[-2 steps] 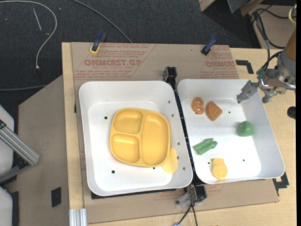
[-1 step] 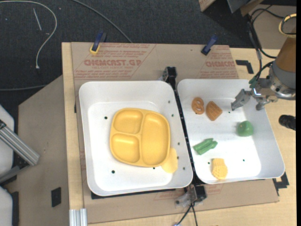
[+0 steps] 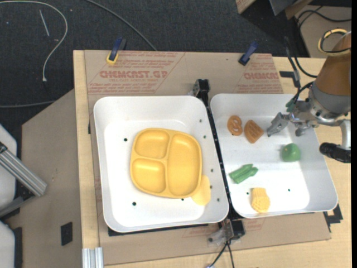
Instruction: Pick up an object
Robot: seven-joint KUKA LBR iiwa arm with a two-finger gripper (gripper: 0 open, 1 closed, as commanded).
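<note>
Approach step: two-finger gripper, fingers spread and holding nothing, hangs in right white bin; next, descend onto round green toy.

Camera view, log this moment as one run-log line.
gripper: over right bin, holding nothing | nearest: green ball, waffle | left bin: yellow tray
</note>
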